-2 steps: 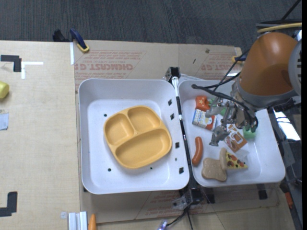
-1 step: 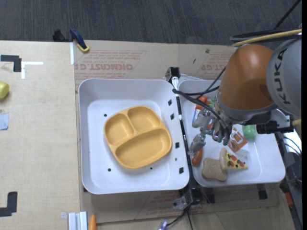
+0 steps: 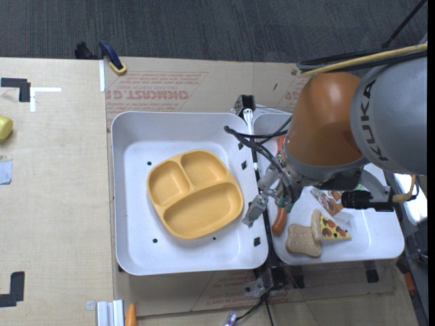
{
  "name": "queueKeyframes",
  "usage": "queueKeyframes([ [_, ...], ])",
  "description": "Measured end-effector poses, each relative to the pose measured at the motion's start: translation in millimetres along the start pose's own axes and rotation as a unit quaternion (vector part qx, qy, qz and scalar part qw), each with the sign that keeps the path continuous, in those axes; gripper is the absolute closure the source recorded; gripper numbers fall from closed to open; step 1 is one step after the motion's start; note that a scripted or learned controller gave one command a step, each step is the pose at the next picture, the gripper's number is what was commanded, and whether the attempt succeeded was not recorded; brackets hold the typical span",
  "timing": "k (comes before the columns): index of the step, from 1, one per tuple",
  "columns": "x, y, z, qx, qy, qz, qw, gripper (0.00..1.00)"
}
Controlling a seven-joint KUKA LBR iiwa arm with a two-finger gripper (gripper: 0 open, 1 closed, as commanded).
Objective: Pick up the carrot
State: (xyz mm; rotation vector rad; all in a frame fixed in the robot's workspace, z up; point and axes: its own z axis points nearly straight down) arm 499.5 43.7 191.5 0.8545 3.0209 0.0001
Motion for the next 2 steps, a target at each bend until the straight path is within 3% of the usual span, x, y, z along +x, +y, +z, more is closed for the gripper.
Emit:
queueKeyframes([
  [1, 9, 48, 1, 0.0, 0.0, 0.034, 0.9994, 0.0],
  [2, 6, 87, 89, -0.007, -0.007, 0.108, 0.9941, 0.0],
])
